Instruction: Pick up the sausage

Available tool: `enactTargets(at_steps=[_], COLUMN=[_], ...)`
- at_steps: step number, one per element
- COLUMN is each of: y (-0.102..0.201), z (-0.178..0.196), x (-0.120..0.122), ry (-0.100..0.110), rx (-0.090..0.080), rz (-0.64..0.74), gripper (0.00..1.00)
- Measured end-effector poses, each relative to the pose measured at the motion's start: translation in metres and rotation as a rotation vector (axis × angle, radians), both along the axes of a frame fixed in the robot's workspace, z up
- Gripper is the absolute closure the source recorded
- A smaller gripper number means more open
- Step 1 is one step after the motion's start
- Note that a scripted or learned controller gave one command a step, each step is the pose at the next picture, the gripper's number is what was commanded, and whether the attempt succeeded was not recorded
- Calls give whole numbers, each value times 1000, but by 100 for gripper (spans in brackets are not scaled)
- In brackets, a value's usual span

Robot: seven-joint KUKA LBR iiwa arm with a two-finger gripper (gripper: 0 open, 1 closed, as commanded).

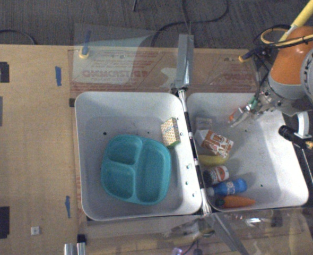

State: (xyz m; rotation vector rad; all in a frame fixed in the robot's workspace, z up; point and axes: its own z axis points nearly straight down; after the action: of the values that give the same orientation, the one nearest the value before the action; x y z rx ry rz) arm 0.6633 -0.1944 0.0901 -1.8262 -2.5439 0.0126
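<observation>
Across the left of the tan counter (29, 158), black angle marks and strips of blue tape are showing on the bare surface. Moving right, the left bin (93, 110) is holding a teal divided tray (137, 169), lying flat in the bin's near half, and a small patterned box (170, 131) is sitting just beyond the tray's far right corner, close to the wall shared with the right bin (284, 163). Along that bin's left side a cluster of items is lying: an orange-and-white carton (216, 142) resting over a yellow item (212, 159), then a small jar with a red label (216, 174), a blue bottle (232, 187), and, nearest the front wall, the sausage (237, 201), an orange-red stick lying on its side just beside the bottle. Farther right and toward the back, the pincer (240, 115) is hovering over the bin's far half with its fingers parted and nothing between them, well apart from the sausage, while the grey arm (297, 68) with its orange band is reaching in from the right edge.
</observation>
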Motion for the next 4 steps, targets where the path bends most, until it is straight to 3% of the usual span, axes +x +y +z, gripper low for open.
enactTargets(at_steps=[1, 2, 3, 4], y=[0, 0, 0, -1], z=[0, 12, 12, 24], x=[0, 2, 2, 4], ry=[0, -10, -10, -15], rx=[0, -1, -1, -2], rz=[0, -1, -1, -2], gripper=[0, 100, 0, 100])
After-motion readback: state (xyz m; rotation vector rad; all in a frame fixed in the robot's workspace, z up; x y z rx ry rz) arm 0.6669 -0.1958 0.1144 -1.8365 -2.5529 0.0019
